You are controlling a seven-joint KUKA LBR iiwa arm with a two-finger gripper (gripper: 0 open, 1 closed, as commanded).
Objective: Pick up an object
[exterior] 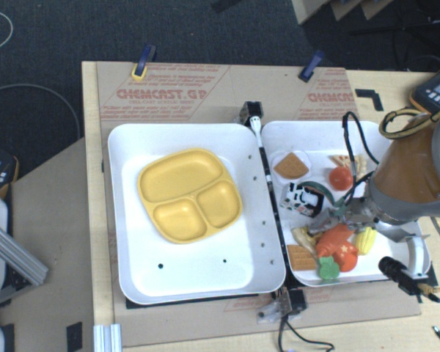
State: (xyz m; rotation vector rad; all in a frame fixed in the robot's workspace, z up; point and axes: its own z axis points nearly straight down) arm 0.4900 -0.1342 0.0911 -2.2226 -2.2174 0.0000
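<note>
My view is evenly and fairly brightly lit from overhead, with no hard glare. The left bin (pixel 132 270) reads clean white, and the yellow tray (pixel 189 195) inside it shows soft highlights along its rims and faint shading in its compartments. Shadows around that bin are thin and diffuse. The dark floor beyond it is dim. Overall sharpness is modest, and small items right of it look slightly soft.

Dark carpet (pixel 95 20) around wooden bench (pixel 205 86)
</note>
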